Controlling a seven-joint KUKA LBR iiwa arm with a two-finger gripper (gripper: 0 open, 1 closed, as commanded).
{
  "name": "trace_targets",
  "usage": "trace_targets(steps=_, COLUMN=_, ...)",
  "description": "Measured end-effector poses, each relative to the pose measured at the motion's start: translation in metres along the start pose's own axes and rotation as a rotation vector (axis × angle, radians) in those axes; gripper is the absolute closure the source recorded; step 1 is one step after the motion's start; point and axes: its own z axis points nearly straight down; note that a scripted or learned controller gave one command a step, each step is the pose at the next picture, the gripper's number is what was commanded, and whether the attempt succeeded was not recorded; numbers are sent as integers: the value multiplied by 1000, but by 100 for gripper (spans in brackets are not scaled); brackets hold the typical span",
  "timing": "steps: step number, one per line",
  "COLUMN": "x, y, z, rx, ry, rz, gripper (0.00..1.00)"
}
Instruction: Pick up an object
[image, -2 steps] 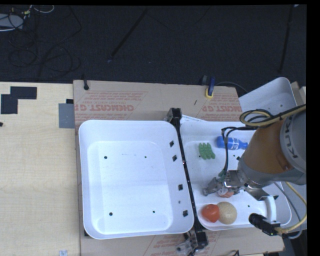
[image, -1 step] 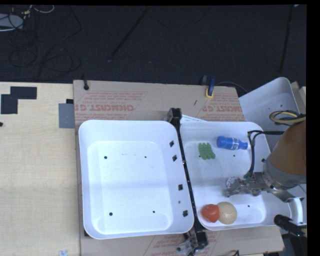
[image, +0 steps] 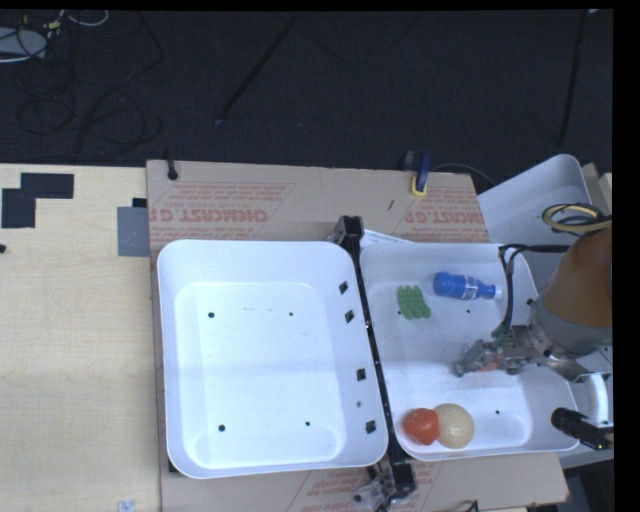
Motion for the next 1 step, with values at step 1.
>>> trace_targets(steps=1, x=-1, y=-2, z=-11, rx=2, ry=2, rz=8, gripper=100)
